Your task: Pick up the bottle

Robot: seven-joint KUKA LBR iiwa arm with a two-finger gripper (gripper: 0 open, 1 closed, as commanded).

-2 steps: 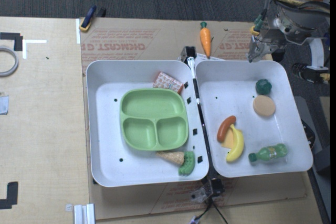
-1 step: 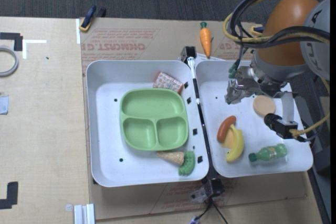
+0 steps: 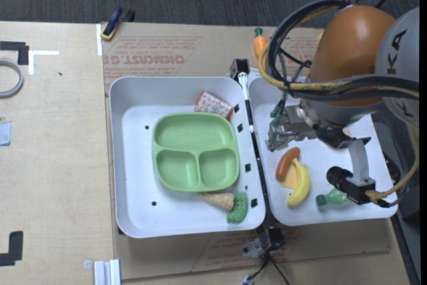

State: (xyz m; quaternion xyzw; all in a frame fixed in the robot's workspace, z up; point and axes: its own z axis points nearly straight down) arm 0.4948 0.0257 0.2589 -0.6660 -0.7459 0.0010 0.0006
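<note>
A small green bottle (image 3: 329, 197) lies on its side near the front of the right bin (image 3: 347, 213), partly covered by a black fitting and cable of the arm. My gripper (image 3: 283, 135) hangs over the left part of that bin, just behind a red sausage (image 3: 287, 161) and up and to the left of the bottle, well apart from it. The grey arm with its orange band (image 3: 353, 50) covers the back of the right bin.
A yellow banana (image 3: 299, 185) lies beside the sausage, left of the bottle. The left bin (image 3: 127, 143) holds a green divided plate (image 3: 197, 151), a patterned packet (image 3: 213, 103), a tan wedge (image 3: 219, 199) and a green broccoli piece (image 3: 238, 207). A carrot (image 3: 259, 45) lies behind the bins.
</note>
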